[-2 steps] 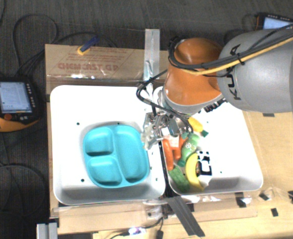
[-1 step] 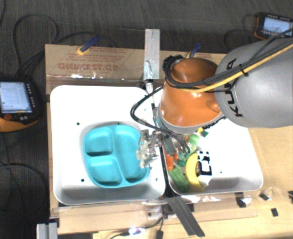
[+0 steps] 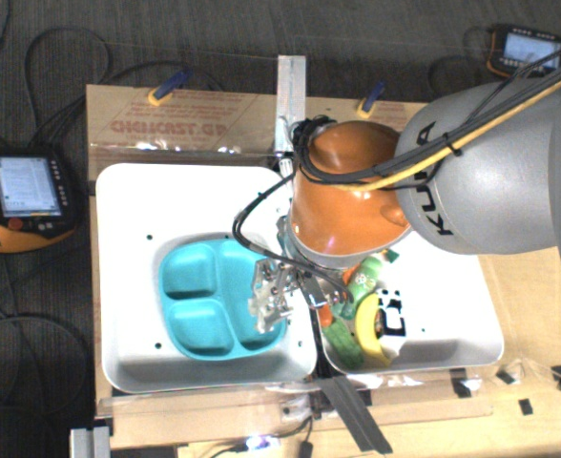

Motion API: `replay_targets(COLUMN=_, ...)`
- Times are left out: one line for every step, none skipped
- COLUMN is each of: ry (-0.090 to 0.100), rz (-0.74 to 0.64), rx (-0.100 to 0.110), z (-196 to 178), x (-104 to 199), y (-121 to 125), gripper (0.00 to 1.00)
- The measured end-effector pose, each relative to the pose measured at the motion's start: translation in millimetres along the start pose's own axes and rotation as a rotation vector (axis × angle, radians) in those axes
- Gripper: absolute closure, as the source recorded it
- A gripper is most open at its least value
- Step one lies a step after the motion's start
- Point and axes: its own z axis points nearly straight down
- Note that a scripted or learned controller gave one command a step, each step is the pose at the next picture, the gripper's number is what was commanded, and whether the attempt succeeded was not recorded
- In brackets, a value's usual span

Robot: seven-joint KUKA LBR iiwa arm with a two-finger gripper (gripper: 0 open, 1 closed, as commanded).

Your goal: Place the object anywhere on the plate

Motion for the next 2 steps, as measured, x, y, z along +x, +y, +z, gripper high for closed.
replay_targets(ry=-0.001, rz=0.023, rx=-0.003, z=-21, x=-7, y=41, gripper=1.0)
replay_targets(ry=-0.003, rz=-0.027, rx=0.001, z=-71, x=-18, y=23, gripper=1.0)
